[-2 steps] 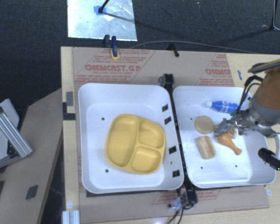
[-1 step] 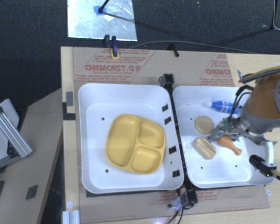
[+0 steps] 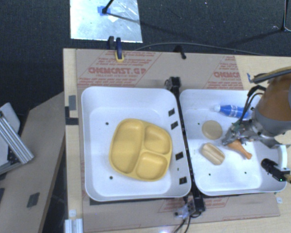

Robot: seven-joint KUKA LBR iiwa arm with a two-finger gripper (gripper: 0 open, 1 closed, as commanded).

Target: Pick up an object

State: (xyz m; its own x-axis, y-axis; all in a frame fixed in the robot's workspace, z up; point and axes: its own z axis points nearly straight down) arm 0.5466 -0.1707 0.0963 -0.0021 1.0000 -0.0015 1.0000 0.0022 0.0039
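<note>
Gripper low in right white bin, directly over small orange carrot-shaped toy. Toy's long axis runs up-left to down-right. Grip state: cannot tell.

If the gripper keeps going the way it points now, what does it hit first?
Probably the orange carrot-like toy, right at the gripper tip; past it, the tan disc. Depth is unclear from this view.

Arm: grey casing, broad orange band above the wrist. Black cables loop alongside. Gripper: small, metallic grey; detail too blurred to assess.
</note>
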